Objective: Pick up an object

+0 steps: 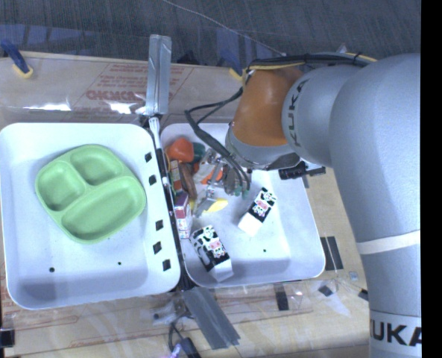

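My gripper (224, 176) is down in the right bin (299, 256), over the clutter pile at its upper left; can't tell its state, wrist blocks it. Orange object (180, 149) just left of me. Two cow-print cartons: one (256, 210) just below-right of me, another (212, 250) further below near the bin's front. Green divided plate (91, 192) sits well left, in the left bin (12, 267).

Two white bins (12, 200), one green plate (90, 192), two cow-patterned cartons (256, 211).
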`<action>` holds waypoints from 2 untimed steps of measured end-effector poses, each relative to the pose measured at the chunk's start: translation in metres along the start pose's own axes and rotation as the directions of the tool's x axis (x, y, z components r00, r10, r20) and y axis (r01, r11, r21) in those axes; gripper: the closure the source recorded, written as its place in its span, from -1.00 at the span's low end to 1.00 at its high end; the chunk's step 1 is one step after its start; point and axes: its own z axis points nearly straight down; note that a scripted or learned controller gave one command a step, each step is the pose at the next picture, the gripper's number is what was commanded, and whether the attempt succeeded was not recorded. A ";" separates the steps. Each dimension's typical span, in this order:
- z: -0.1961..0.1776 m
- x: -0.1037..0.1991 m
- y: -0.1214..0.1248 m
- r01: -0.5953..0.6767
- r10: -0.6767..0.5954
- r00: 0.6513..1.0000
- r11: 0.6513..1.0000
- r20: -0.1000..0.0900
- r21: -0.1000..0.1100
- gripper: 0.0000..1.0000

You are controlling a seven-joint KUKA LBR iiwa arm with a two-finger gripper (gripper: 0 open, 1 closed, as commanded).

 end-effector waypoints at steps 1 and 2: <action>0.002 0.061 -0.029 0.124 -0.124 0.992 0.992 0.029 -0.001 -1.00; -0.001 -0.021 -0.004 0.157 -0.157 0.987 0.988 0.031 0.000 -1.00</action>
